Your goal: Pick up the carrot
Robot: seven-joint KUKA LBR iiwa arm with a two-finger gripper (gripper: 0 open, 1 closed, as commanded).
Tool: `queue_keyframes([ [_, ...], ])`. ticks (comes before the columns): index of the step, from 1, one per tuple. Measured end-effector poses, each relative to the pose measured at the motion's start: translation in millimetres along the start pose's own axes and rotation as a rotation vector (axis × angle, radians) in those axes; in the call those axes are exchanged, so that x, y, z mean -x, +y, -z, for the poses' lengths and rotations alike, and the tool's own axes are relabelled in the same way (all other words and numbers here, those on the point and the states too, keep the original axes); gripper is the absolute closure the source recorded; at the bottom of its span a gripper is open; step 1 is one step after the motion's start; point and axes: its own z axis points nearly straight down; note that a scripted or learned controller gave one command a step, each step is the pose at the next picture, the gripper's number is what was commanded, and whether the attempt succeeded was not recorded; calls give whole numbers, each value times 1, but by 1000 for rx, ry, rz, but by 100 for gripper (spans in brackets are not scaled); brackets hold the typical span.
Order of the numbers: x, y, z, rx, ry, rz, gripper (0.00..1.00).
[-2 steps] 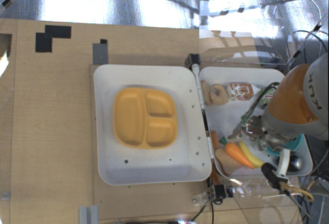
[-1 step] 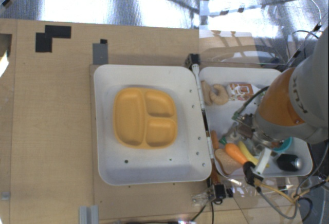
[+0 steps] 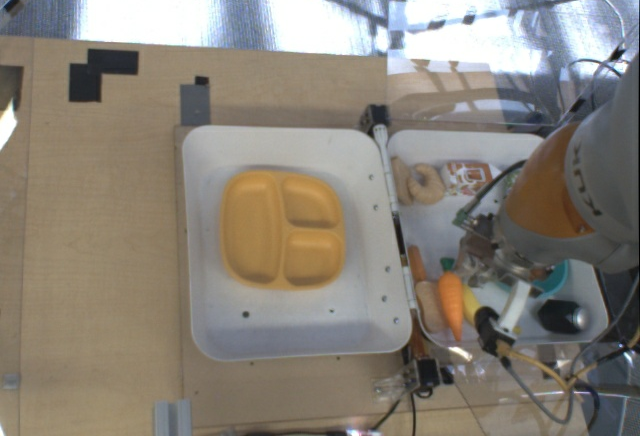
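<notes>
I'm over the right bin, carrot (image 3: 452,303) just below my wrist.

The gripper (image 3: 478,269) sits just right of the carrot's top end, and I can't tell what it's doing — the arm (image 3: 560,199) covers it. The carrot lies near the bin's (image 3: 432,334) left wall, tip toward the front, a pale piece (image 3: 429,302) touching its left side, a bagel (image 3: 423,183) well behind it. My worry: crowded neighbours and cables (image 3: 530,356) by its tip could snag or nudge it aside. The packet (image 3: 467,178) behind carries print, too blurred to read.
</notes>
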Motion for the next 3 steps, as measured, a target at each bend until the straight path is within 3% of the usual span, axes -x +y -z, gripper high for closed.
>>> queue_keyframes([
  [1, 0, 0, 0, -1, 0, -1, 0],
  [3, -2, -1, -11, 8, 3, -536, 0],
])
